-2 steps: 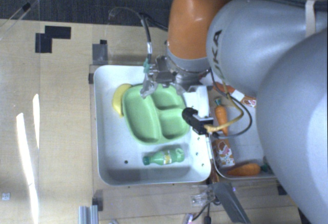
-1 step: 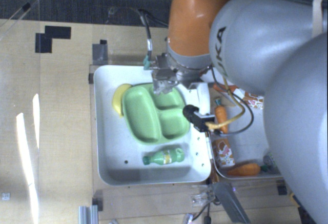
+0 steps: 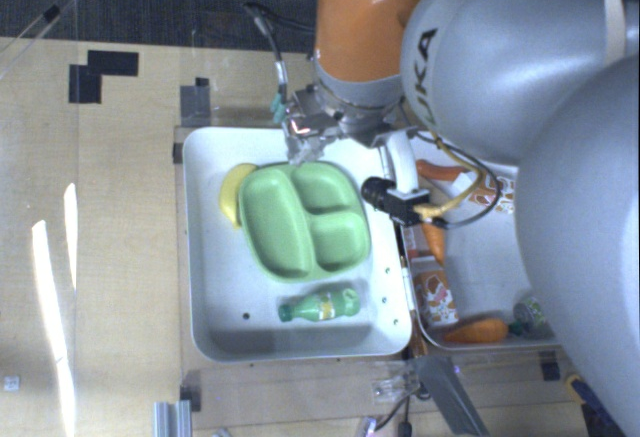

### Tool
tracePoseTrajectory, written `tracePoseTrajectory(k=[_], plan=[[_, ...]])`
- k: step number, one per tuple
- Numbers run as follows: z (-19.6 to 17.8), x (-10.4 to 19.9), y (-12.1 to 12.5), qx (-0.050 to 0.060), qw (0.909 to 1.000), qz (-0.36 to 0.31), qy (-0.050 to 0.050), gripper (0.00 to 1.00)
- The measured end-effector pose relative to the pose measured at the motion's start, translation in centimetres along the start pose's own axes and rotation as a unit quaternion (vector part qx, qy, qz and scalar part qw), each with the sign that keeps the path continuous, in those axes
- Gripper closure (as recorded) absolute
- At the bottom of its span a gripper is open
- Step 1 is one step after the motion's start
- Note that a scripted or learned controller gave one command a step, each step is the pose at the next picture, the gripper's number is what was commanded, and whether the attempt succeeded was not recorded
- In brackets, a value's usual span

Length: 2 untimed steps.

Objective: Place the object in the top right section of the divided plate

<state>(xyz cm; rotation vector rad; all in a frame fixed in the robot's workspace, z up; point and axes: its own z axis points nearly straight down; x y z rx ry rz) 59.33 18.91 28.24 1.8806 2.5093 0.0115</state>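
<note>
On the pale wooden bench, the left shallow white bin (image 3: 200, 255) holds a glossy green divided plastic plate (image 3: 303, 217). The gripper (image 3: 300, 140) hovers at its top edge, grip state unclear. A green plastic bottle (image 3: 320, 306) lies just below the plate.

Matt green plastic divided plate (image 3: 303, 218) in a smooth white bin (image 3: 200, 255).
</note>
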Motion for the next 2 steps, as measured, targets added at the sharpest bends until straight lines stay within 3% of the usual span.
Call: tracePoseTrajectory(k=[1, 2], plan=[[16.8, -0.4, -8.2, -0.001, 0.9993, -0.037, 0.001, 1.0], [16.9, 2.9, -10.0, -0.003, 0.9986, 0.053, 0.0, 1.0]])
